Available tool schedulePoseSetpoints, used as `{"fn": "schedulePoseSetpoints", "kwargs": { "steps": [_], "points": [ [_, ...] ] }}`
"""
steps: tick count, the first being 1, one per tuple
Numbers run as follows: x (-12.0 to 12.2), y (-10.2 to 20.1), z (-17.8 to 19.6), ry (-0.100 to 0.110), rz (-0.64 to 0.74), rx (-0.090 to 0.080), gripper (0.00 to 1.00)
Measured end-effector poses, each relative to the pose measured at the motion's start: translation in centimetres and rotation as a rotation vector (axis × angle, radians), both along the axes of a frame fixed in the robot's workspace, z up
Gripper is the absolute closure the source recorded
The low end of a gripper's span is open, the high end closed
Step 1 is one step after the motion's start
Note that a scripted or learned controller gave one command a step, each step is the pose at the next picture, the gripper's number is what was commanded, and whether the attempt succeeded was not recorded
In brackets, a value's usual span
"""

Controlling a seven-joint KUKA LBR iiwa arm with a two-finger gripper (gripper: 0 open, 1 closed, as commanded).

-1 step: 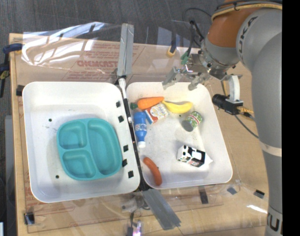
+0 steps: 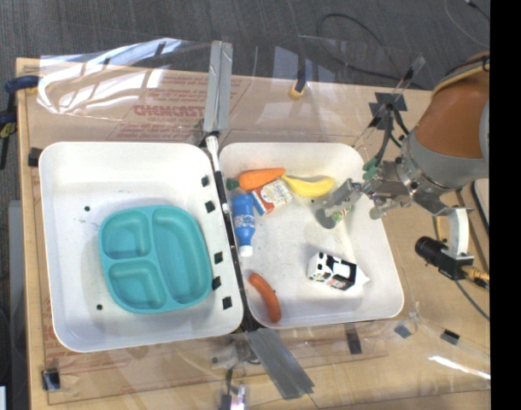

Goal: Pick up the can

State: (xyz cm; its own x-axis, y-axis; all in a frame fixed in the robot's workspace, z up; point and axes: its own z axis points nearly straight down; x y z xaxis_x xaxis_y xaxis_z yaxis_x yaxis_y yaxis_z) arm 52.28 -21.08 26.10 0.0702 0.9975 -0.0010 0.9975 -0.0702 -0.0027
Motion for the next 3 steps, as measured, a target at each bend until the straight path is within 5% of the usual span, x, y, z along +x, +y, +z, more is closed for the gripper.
{"fn": "schedulePoseSetpoints", "kwargs": {
  "steps": [1,2,3],
  "points": [
    [3.8,0.2,-2.5,0.001,0.01,0.0,0.0],
    [-0.7,0.4,-3.6,0.001,-0.051,0.001,0.0],
    [5.2,1.9,-3.4,0.0,-0.06,0.001,0.0]
  ]
}}
